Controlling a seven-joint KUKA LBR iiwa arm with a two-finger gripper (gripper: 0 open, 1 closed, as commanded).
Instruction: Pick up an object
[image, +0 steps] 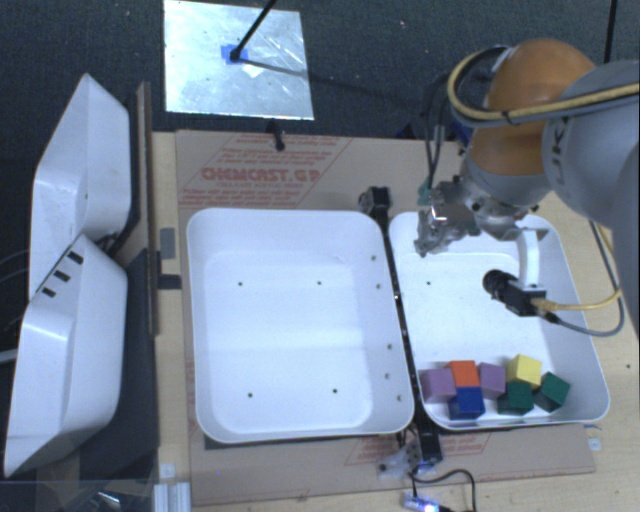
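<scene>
Coloured blocks (492, 386) huddle along the near edge of the right bin (580, 330), well apart from the hand (432, 238) hovering over its far left corner, whose grip I cannot tell from here, perhaps empty

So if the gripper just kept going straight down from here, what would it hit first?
Probably the bare floor of the right bin. The gripper hangs over the bin's far left corner, well away from the blocks bunched along the near edge. Depth is hard to judge from this slanted view.
</scene>
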